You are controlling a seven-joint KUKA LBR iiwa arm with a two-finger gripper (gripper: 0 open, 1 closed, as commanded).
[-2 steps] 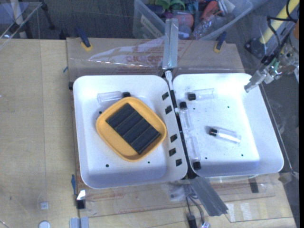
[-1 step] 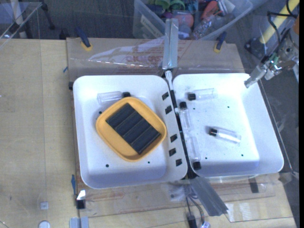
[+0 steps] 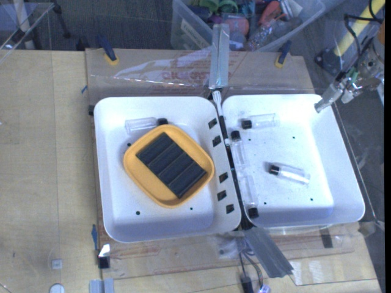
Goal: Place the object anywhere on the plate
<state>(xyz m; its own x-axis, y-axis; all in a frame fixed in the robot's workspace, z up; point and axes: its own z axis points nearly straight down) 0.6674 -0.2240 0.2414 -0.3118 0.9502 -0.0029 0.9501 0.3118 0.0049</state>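
Claw (image 3: 325,102): pale metal tip at the upper right corner of the right bin (image 3: 342,188), hanging over its rim; whether it is released or clenched I cannot tell from here, and nothing shows between its fingers.

Right bin, contents: one clear vial with a black cap (image 3: 287,173), lying on its side near the middle; a second clear vial (image 3: 258,121) toward the upper left; two more clear tubes (image 3: 243,176) lying end to end along the left wall beside the divider.

Left bin (image 3: 110,163), contents: yellow-orange plate (image 3: 135,174) with rounded corners, set at a tilt, a dark ribbed panel (image 3: 171,163) covering its middle; one clear vial (image 3: 142,125) just beside the plate's upper edge, off the plate.

Counter (image 3: 43,163): pale wood, carrying both bins.

Behind: clear tub of coloured toys (image 3: 244,8).
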